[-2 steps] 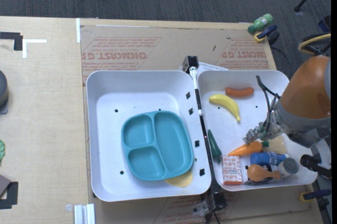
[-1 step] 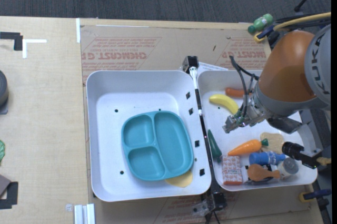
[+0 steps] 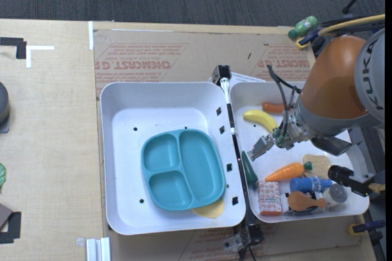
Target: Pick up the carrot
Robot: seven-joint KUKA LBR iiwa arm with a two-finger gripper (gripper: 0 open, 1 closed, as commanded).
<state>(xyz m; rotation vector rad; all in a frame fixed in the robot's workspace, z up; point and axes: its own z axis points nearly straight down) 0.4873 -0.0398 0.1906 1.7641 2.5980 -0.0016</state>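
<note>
The carrot [image 3: 286, 171] is orange with a green top and lies in the right bin [image 3: 248, 89], pointing left, near the bin's front half. My gripper [image 3: 262, 147] hangs above the right bin's middle, up and to the left of the carrot, and apart from it. The arm's orange band covers the bin's right part.
The right bin also holds a yellow banana [image 3: 260, 120], an orange-red piece [image 3: 273, 108] behind it, a dark green vegetable [image 3: 248, 169] along the left wall, a pink-and-white packet [image 3: 269, 198], a blue bottle [image 3: 310, 184] and a brown piece [image 3: 298, 200]. The left bin [image 3: 122, 100] holds a teal divided plate [image 3: 182, 169].
</note>
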